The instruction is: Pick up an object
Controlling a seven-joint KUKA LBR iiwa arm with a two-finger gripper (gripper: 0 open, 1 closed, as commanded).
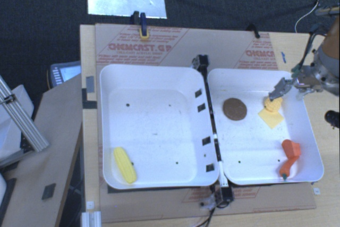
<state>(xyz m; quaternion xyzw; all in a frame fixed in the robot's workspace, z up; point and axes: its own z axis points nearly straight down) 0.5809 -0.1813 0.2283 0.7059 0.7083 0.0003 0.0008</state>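
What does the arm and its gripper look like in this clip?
At the camera view's right edge the arm shows as a grey metallic body with an orange-tan section above it. The gripper is a slim grey metal piece pointing left over the right bin. A thin pale cable loops above the arm.

- table (89, 130), light wood top, pretty plain
- brown board (175, 42) with red lettering lying flat on it
- two shallow white bins on the board, left bin (106, 114) and right bin (311, 138), side by side and touching in the middle
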